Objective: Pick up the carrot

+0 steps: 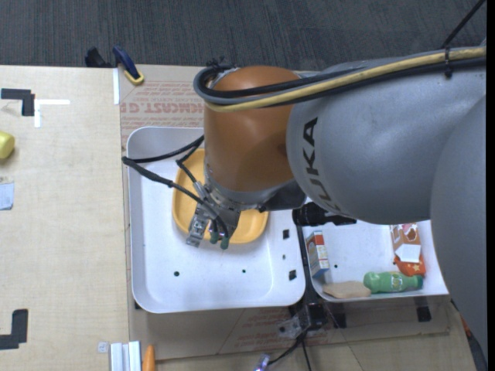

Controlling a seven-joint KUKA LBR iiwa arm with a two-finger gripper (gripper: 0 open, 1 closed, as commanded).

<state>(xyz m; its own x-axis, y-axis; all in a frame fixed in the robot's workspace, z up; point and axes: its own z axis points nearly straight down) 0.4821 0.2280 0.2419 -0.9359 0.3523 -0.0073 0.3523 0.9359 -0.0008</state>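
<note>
Camera view | my pincer (207,233) hangs over the yellow plate (184,199) in the left white bin (155,277), whether open or closed I cannot tell | carrot not made out | tan bench (62,230), dark carpet (232,14) behind

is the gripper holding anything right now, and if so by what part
Cannot be told. The gripper hangs low over the yellow dish in the left bin, and no carrot shows at it.

Glossy white plastic bin (155,269), matt wooden bench (62,246).
</note>
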